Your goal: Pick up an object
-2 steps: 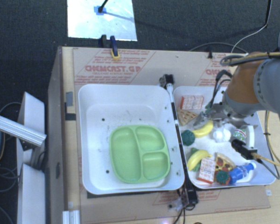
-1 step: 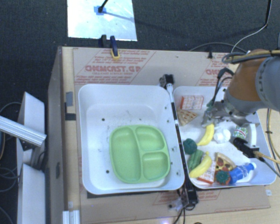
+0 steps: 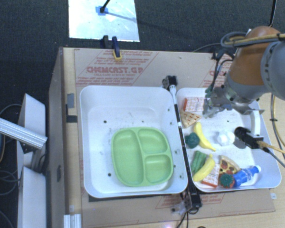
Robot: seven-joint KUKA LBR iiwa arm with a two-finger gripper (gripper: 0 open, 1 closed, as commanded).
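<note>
— Bins first: where are you seeing the objects sitting?

— You are looking at two white bins side by side on the bench (image 3: 133, 65). The left bin (image 3: 92, 108) is carrying a green divided plate (image 3: 142, 156), lying flat toward its near side. The right bin (image 3: 270, 172) is holding all the small things.

— Which ones are you making out?

— You are seeing a yellow banana (image 3: 203, 137) lying at a slant near the bin's middle, with a dark green round piece (image 3: 192, 139) just beside it on the left. A red and white carton (image 3: 194, 103) is lying at the far left corner, touching a tan waffle-like wedge (image 3: 190, 118) below it. A small white lump (image 3: 223, 137) is sitting right of the banana. Along the near edge a green pod (image 3: 198, 159), a second yellow piece (image 3: 205, 168), a pizza slice (image 3: 227, 167) and a blue and white bottle (image 3: 247, 173) are lying close together.

— And the arm?

— It is reaching in from the right, its orange band (image 3: 256, 37) showing above the wrist. You are finding the tool (image 3: 213, 109) hanging over the far part of the right bin, just right of the carton. Whether it is spread or pressed together, you cannot tell; nothing is showing between its tips.
</note>
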